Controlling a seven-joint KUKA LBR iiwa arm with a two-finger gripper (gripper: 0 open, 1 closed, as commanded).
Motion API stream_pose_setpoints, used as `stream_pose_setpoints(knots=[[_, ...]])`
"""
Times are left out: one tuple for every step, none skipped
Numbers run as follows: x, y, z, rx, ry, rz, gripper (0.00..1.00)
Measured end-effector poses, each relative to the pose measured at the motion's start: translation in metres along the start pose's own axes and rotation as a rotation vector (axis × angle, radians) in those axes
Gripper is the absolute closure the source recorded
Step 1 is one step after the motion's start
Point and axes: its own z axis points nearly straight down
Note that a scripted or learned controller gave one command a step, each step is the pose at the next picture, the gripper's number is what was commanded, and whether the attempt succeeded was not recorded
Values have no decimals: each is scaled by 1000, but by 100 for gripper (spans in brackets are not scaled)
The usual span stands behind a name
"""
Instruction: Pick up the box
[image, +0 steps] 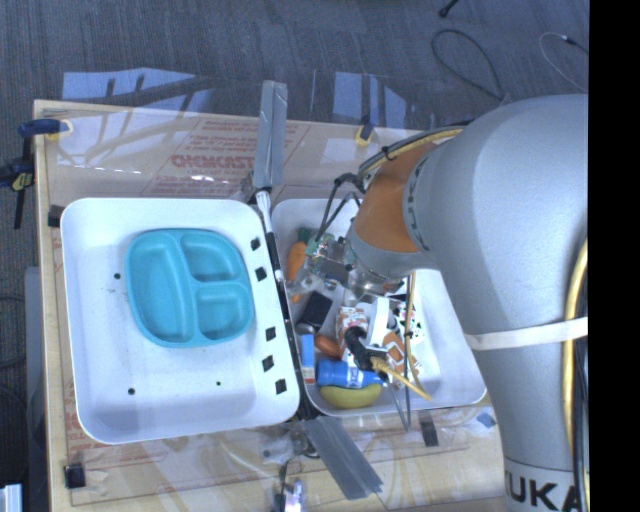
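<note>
Arm wrist low over right bin (455, 375), centre-right of frame — positioned above clutter for pick. Gripper (352, 300) buried among items; cannot tell its state. Box (357, 325) — likely white printed pack just below wrist, wedged among blue bottle (345, 375), orange pieces. Left bin (90, 390) holds teal divided tray (190, 285), apart from the work.

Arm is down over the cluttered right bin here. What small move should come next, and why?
Probably a short lift straight up to check the grasp. The gripper sits low among the packed clutter in the right bin, next to the box, and the wrist hides any grip. The left bin holds a blue tray.
</note>
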Motion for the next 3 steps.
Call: stream_pose_setpoints(knots=[[2,-1,-8,7,3,-5,100],[32,-26,-151,7,8,-107,100],[112,-48,-124,13,5,28,100]])
